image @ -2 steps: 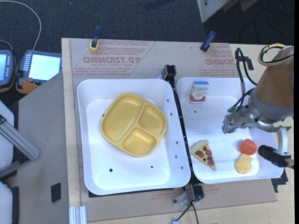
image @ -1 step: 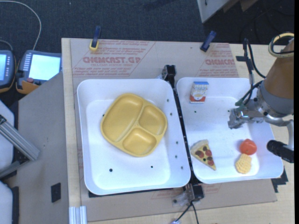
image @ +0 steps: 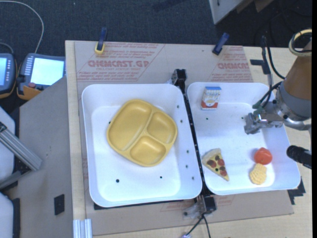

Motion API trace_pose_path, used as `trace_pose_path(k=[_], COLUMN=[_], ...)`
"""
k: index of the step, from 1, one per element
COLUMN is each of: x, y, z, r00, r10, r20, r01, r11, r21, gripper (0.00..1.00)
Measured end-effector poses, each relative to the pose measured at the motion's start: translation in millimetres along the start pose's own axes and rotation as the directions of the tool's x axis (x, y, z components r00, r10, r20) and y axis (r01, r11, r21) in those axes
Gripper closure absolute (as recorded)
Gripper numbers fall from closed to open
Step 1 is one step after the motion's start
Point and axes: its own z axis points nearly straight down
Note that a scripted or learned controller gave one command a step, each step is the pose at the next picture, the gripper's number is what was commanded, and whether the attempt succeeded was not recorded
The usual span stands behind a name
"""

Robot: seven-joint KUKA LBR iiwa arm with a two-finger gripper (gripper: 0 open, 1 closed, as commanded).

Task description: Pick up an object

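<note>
The gripper (image: 253, 123) hangs over the right bin (image: 233, 95), near that bin's right edge and about midway between its far and near rims. Whether it is open or closed cannot be told from this angle, and nothing shows in its grasp.

Four small things lie in the right bin, all apart from the gripper. A carton (image: 211, 97) stands near the far left corner, well away across the bin floor. A pizza slice (image: 216, 163) lies by the left edge toward the near side. A tomato (image: 263, 156) sits near the right edge, on the near side of the gripper and the closest of the four to it. Just beside the tomato, at the near right corner, lies a pale yellow piece (image: 258, 174).

The left bin (image: 99, 148) holds a yellow tray (image: 142, 132) with three compartments, set about the middle, tilted relative to the bin's sides.
</note>
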Motion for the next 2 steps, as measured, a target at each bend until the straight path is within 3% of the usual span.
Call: trace_pose_path(k=[2], x=[92.4], y=[37.9], z=[-2.5], r00=[1.000], r10=[-0.003], r20=[-0.002], r01=[0.003], r11=[1.000], r21=[0.002], gripper=[1.00])
